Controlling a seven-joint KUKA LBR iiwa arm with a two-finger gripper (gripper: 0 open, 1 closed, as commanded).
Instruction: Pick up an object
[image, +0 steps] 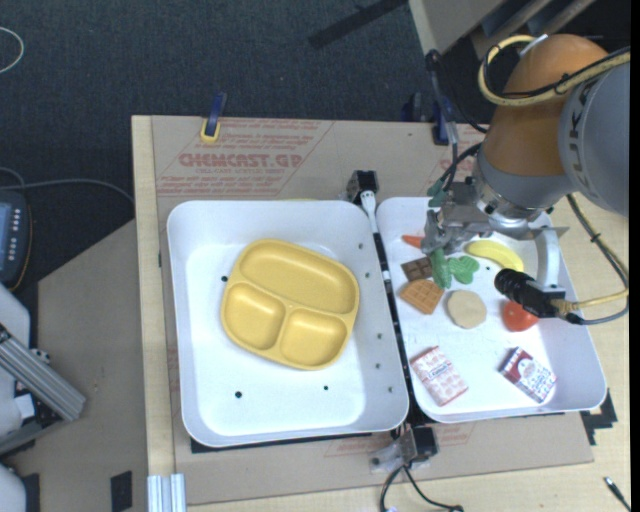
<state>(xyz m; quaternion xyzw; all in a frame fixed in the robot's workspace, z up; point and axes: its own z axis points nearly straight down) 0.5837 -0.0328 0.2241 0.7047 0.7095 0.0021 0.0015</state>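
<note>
My gripper (441, 248) hangs low over the back left part of the right bin (580, 385). It is right above a green toy (462, 267) and a brown chocolate piece (415, 269). An orange carrot piece (412, 241) lies just to its left. A yellow banana (497, 254) lies to its right. Nearer the front are a waffle (422, 295), a round tan cookie (465, 309) and a red tomato (518, 317). Nothing can be seen held in the gripper.
The left bin (200, 370) holds a yellow divided plate (290, 303). Two red-and-white packets (438, 374) (527, 373) lie at the front of the right bin. A black cable part (520, 289) hangs off the arm near the tomato. The arm's grey and orange body (540, 110) looms over the back right.
</note>
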